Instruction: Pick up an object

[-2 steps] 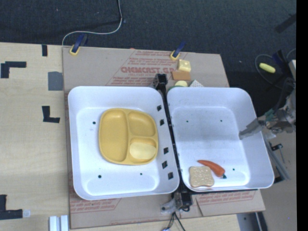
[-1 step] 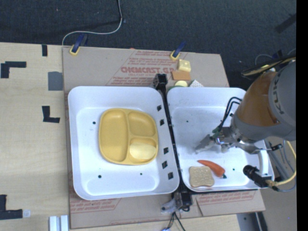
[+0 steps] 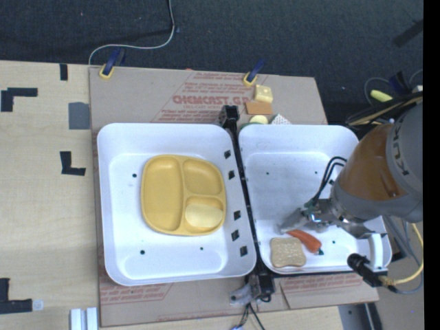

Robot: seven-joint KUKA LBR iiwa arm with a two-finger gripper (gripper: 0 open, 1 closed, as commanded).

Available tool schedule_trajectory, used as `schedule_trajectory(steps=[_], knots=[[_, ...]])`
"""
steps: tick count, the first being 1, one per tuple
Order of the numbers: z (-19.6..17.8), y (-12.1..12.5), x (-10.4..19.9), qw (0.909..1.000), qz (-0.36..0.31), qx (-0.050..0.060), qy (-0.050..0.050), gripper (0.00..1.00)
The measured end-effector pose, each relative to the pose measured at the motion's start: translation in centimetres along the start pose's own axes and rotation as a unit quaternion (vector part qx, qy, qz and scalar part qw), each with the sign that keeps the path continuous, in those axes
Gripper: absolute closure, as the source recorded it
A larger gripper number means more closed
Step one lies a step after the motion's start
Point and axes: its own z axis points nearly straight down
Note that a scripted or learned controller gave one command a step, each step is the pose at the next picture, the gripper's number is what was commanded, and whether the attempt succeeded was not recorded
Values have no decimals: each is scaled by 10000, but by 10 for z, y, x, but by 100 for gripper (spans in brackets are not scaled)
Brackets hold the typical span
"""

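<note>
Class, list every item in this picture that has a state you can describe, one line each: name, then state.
yellow divided plate: lying flat in the left bin, upright, compartments bare.
toast slice: lying flat near the right bin's front edge.
orange carrot: lying on its side, just behind the toast slice.
claw: low in the right bin, just above the carrot; nothing seen between its tips.
small blocks: piled on the cardboard behind the bins.

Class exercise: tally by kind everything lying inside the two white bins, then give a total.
Yellow divided plate: 1, in the left bin
Bread slice: 1, in the right bin
Orange carrot-like piece: 1, in the right bin
Total: 3
</note>
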Motion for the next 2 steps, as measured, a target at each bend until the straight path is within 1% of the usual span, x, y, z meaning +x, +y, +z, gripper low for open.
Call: schedule_trajectory(steps=[1,2], knots=[[-10,1,1,10000,-7,1,6,100],[-98,20,76,10000,-39,-46,-3,100]])
